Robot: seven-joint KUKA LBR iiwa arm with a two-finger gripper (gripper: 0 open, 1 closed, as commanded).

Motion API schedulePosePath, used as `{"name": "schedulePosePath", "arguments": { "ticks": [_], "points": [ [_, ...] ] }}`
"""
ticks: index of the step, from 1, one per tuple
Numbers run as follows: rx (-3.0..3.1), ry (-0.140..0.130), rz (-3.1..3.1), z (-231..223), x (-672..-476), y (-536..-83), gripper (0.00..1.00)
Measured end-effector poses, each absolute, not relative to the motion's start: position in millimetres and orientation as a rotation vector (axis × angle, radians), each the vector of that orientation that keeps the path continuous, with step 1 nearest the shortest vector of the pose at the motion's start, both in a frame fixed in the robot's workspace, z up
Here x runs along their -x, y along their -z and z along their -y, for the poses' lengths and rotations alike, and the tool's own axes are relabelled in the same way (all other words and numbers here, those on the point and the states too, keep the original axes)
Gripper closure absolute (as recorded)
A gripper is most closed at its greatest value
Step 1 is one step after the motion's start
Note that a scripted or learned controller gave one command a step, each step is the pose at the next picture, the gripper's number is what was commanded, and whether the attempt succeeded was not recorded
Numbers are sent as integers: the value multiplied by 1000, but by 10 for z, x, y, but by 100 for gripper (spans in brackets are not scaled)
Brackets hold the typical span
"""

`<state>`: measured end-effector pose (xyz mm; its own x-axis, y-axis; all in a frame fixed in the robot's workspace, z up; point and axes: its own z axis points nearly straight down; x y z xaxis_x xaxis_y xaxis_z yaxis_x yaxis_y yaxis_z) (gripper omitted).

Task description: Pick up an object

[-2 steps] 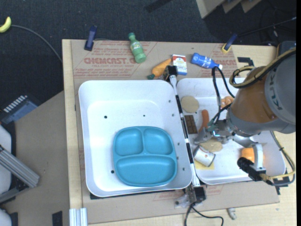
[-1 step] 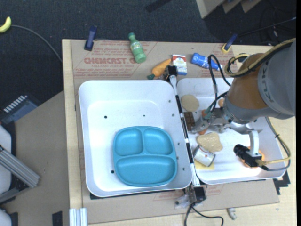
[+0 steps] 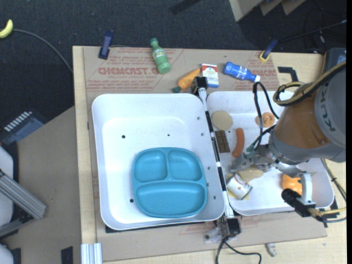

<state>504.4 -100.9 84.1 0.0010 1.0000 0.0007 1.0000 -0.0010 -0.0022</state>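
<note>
My gripper (image 3: 248, 159) is low inside the right bin (image 3: 264, 207), on the end of the grey arm with its orange band (image 3: 300, 126). It hovers just right of a reddish sausage (image 3: 239, 140) and directly above a tan flat piece (image 3: 251, 174). A small white can (image 3: 240, 187) lies on its side below the gripper, near the bin's front. A round tan cookie (image 3: 222, 119) and a brown chocolate bar (image 3: 221, 142) lie at the bin's left side. The arm hides part of the bin's right half.
The left bin (image 3: 110, 120) holds a blue divided plate (image 3: 169, 181). An orange item (image 3: 291, 182) and another small orange piece (image 3: 268, 119) lie in the right bin. Behind the bins on the board are a green bottle (image 3: 160, 56), a blue bottle (image 3: 240, 71), a small carton (image 3: 209, 75) and a carrot (image 3: 188, 79).
</note>
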Motion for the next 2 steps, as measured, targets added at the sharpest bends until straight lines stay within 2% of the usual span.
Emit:
{"name": "schedulePosePath", "arguments": {
  "ticks": [1,2],
  "points": [
    [2223,0,2220,1005,-5050,-940,100],
    [2221,2,2223,529,-5202,-1848,100]
  ]
}}
